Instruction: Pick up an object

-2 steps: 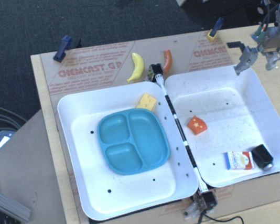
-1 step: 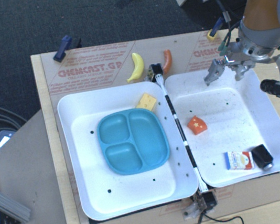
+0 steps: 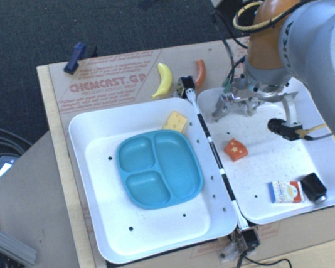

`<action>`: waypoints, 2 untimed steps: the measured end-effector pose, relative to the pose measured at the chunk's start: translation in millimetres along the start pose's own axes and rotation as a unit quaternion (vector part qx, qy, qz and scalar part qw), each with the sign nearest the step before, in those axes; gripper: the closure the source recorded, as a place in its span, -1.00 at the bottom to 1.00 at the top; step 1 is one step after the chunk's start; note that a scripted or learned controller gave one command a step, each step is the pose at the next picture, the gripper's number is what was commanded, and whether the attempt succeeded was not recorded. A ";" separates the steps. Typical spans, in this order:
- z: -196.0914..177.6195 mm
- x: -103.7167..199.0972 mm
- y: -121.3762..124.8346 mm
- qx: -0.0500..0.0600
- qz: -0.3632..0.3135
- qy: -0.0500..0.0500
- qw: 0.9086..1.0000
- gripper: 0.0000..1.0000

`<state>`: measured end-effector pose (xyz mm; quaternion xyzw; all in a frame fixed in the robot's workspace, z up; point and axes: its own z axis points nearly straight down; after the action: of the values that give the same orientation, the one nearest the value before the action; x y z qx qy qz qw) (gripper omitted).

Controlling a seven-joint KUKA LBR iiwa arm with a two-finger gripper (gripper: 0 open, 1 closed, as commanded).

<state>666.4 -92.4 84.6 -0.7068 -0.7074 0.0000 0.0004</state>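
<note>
Your nearest target, the orange block (image 3: 236, 150), lies on the right bin (image 3: 330, 192) floor, below and just left of the gripper (image 3: 238, 102). The jaws look spread with nothing between them, though the wrist hides much. Farther below sit 1 small carton (image 3: 284, 192) and 1 black object (image 3: 313, 187).

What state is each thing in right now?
Gripper: over the right bin's far end, nothing visibly held.
Blue plate: flat in the left bin.
Yellow block: at the plate's far edge.
Red block: loose in the right bin.
Small box: lying flat.
Banana: outside the bins.
</note>
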 end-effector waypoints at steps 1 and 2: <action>-10.8 0.1 0.8 -0.001 0.000 0.000 1.000 1.00; -21.1 0.5 1.4 -0.002 -0.001 -0.001 1.000 1.00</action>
<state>667.7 -91.9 105.7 -0.7062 -0.7080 -0.0010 -0.0013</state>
